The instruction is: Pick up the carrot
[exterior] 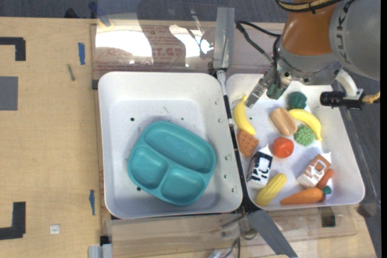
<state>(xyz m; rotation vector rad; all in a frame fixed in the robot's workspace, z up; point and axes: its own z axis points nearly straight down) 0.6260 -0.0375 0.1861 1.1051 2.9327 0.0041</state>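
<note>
The claw [261, 92] hangs at the far end of the right bin [354, 181], I cannot tell its grip, and should come down gently over the carrot [302, 196] by the near edge.

A teal divided plate [172, 162] lies in the left bin [115, 99]. The right bin [351, 187] holds two bananas [243, 118] [307, 121], a corn cob [271, 188] near its front edge, a tomato [282, 147], broccoli [304, 136], a bread roll [283, 121] and a waffle [247, 143].
</note>
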